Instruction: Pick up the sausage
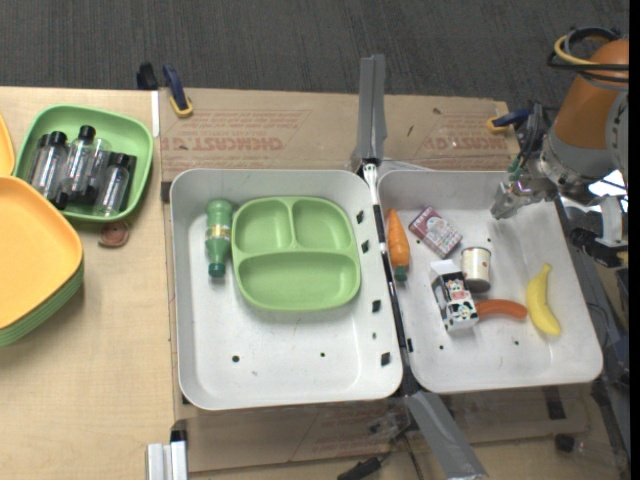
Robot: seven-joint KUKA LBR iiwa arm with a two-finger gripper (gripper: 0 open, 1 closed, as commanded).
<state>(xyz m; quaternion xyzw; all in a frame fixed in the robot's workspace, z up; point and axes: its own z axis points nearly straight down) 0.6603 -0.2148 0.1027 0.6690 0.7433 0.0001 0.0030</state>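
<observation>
We see the left bin [200, 368] holding a green divided plate [296, 252] with a green bottle [217, 236] at its left. In the right bin [520, 363], the sausage [503, 310] lies near the front, between a small carton [457, 301] and a banana [542, 300]. The gripper [512, 200] hangs over the bin's far right corner; it looks small here, so we cannot tell how its pincer stands.
</observation>
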